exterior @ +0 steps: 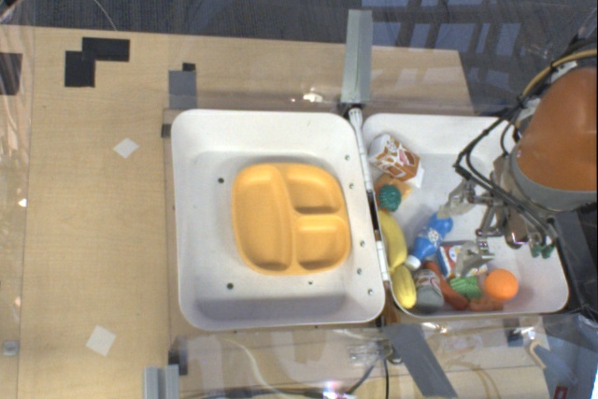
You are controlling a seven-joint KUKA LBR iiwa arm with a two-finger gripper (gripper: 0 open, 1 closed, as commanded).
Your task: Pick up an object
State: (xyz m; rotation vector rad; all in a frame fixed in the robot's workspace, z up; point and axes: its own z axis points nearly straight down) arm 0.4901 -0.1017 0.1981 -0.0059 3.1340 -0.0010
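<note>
The gripper (478,249) hangs over the lower middle of the right bin (557,292), directly above a cluster of small objects. Whether its fingers are spread or closed cannot be told, and nothing is seen clamped between them.

Nearest beneath it lies a blue and white bottle (432,238), its long axis running on a diagonal, cap end toward the lower left, upper end toward the gripper. Just beside it, lower right, sits an orange ball (503,284), touching a green and red piece (464,288) whose kind cannot be made out.

Along the bin's left wall a yellow banana (394,248) lies lengthwise, long axis roughly parallel to the divider, with a second yellow piece (404,287) below it. A small green item (390,197) rests above the banana, and a crumpled white and orange packet (396,160) occupies the upper left corner.

The left bin (201,294) holds a yellow divided tray (290,218), set near its centre, well apart from the gripper. Both bins stand on a light wooden bench (84,229).
</note>
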